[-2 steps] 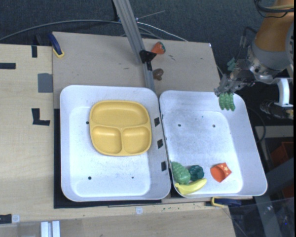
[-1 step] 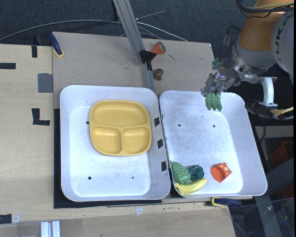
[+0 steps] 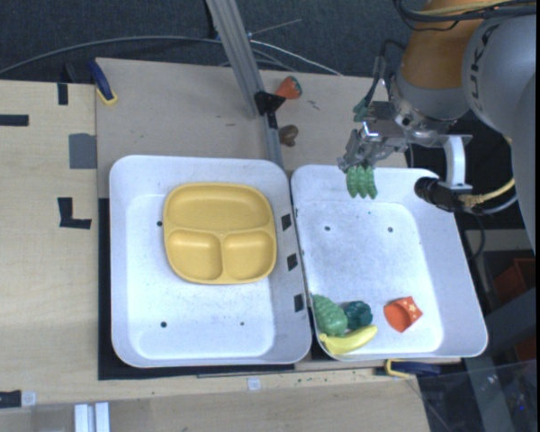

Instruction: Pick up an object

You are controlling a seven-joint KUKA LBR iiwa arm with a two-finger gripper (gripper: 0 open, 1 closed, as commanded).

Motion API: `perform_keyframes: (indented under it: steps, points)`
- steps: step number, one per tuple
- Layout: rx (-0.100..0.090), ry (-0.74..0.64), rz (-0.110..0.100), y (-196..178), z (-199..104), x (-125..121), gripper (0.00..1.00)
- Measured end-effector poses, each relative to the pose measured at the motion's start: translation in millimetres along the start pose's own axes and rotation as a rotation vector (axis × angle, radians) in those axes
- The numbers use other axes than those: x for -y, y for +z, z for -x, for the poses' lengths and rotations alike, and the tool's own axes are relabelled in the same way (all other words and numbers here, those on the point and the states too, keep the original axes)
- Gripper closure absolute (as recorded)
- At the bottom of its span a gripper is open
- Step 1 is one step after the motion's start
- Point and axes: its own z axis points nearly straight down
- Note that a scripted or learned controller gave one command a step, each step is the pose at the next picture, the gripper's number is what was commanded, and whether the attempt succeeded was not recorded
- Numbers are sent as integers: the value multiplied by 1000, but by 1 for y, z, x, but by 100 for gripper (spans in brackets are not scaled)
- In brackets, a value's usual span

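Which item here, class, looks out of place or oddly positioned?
A small green object hangs between the fingers of the gripper above the right bin's far rim, while the other toys cluster along its near edge.

Robotics lab (taped bench (image 3: 36, 268), white bins (image 3: 126, 241)).

The middle of the right bin (image 3: 450, 268) is left open. Its near edge is crowded — a green toy (image 3: 329, 314), a banana (image 3: 349, 340) and an orange piece (image 3: 402, 313). The left bin (image 3: 126, 241) is largely taken by a yellow tray (image 3: 220, 232).
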Motion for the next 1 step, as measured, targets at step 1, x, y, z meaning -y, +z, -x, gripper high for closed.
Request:
perform_keyframes:
  steps: [1]
  points:
    - [0,-1,-2,4,-63,5,100]
